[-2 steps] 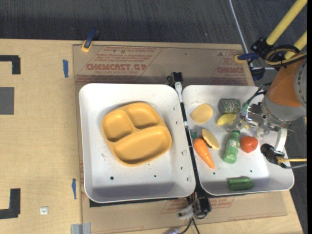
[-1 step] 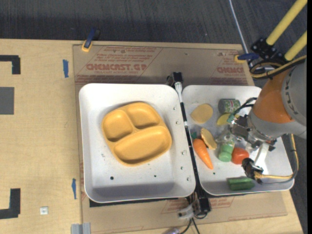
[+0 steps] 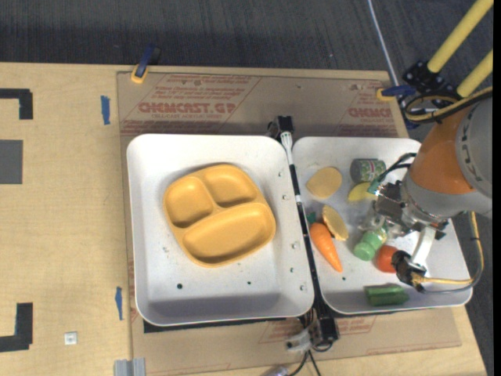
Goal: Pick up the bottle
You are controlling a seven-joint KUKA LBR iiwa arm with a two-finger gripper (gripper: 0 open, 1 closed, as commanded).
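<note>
A small green bottle (image 3: 365,247) lies in the right white bin (image 3: 446,298), between an orange carrot (image 3: 326,246) and a red object (image 3: 384,259). Its upper end is hidden under the gripper (image 3: 381,224), which hangs directly over it from the grey arm with the orange band (image 3: 440,171). From this angle I cannot see whether the gripper touches the bottle.
The right bin also holds a grey-green can (image 3: 366,168), two yellow chip-like pieces (image 3: 324,182), a small yellow item (image 3: 358,193) and a green block (image 3: 386,294). A yellow divided plate (image 3: 220,212) sits in the left bin (image 3: 149,233). A cable (image 3: 446,282) trails near the gripper.
</note>
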